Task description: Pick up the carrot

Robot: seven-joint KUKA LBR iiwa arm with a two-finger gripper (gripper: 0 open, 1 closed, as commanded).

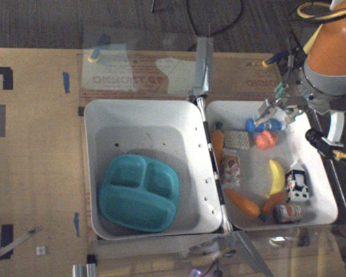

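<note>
The arm's two-finger metal gripper (277, 109) hovers with fingers spread, gripping nothing, over the right-hand shallow white bin (326, 212), approach just beginning, and next must swing toward the tapered orange carrot (243, 203) near the bin's front wall.

Dark carpet floor (75, 10) beyond tan bench (34, 154), black cable loop (214, 4).

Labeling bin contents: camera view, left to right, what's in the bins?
Teal plate → carrot by the divider → snack packet → carrot at the front → banana → milk carton. The gripper is over the right bin's far side.
</note>
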